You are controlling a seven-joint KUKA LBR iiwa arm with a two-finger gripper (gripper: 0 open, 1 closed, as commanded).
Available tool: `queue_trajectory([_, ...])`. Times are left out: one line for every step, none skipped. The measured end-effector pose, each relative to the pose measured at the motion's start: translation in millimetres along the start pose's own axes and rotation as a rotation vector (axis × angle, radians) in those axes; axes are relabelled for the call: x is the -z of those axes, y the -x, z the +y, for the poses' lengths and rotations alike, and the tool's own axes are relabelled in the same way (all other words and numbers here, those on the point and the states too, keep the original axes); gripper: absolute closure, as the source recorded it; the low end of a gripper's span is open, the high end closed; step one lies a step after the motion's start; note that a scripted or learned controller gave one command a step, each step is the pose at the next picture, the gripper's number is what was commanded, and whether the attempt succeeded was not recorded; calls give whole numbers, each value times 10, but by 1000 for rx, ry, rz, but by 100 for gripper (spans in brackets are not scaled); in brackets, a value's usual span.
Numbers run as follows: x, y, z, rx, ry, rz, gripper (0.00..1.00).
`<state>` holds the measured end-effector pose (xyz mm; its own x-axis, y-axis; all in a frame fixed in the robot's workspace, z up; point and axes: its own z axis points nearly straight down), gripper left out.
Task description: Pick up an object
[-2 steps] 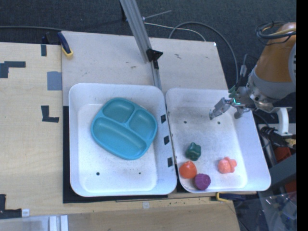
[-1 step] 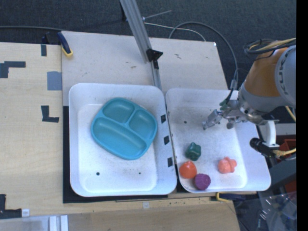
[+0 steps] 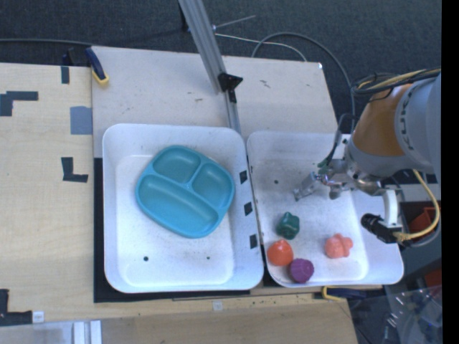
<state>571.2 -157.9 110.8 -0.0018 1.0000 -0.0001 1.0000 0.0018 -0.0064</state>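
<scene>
Near edge of right bin: purple object against the front wall, orange-red object just beside it to the left, salmon object to the right, apart from both. Dark green object sits slightly farther in, near the orange-red one. All four lie loose on the bin floor, none lifted; any could serve as the pick target. Farther in, the gripper hangs over the bin's bare middle, nothing between its fingers; whether they are apart or together cannot be told. Judgement: approach stage, pick not yet made. Left bin holds a blue divided plate, lying flat
</scene>
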Motion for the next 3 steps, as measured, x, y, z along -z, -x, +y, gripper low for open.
queue_trajectory([-225,-3,2,0,5,-2,0])
queue_trajectory([-118,-10,3,1,6,-1,100])
queue_trajectory([380,-50,-84,0,9,0,100])
